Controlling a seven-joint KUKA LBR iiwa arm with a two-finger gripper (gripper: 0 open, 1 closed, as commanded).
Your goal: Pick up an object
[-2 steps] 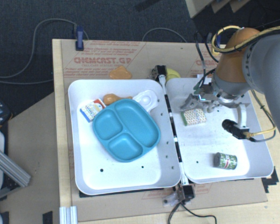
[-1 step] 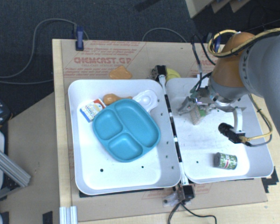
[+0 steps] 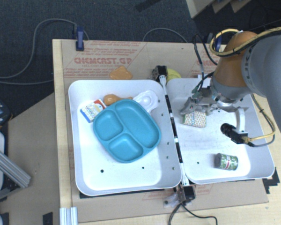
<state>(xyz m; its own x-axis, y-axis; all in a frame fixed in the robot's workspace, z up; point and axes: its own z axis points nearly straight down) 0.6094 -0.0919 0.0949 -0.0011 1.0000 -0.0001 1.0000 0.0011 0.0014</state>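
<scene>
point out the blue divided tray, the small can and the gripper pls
blue divided tray (image 3: 126,130), camera view, central ridge between compartments.
small can (image 3: 225,161), camera view, its labelled side.
gripper (image 3: 195,108), camera view, between its fingertips.

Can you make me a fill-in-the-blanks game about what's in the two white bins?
1. The big divided plate in the left bin is colored ____.
2. The little can lies in the ____ bin.
3. The arm's gripper is over a small patterned packet in the ____ bin.
4. The divided plate has ____ compartments.

Missing words: blue; right; right; three
</scene>
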